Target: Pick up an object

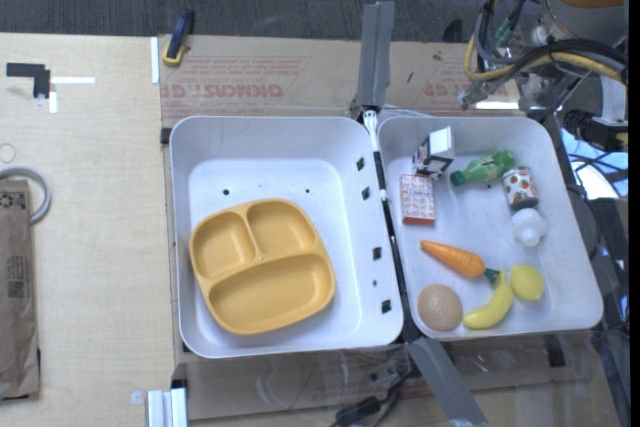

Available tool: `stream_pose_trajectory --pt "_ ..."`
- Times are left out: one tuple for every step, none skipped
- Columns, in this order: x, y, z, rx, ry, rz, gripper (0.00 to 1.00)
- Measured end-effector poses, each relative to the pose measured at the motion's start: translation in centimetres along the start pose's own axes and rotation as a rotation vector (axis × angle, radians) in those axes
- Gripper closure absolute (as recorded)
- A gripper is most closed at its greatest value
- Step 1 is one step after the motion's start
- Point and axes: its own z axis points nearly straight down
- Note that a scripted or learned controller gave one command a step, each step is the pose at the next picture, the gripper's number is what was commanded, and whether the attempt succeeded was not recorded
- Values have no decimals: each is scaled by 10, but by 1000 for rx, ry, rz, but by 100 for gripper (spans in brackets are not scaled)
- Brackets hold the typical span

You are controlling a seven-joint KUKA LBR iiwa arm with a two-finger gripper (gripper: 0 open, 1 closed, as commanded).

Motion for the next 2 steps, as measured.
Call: stream_pose_trajectory --pt "-4 -115 120 1 1 -102 0" --pt "-7 -158 197 0 1 -262 0"
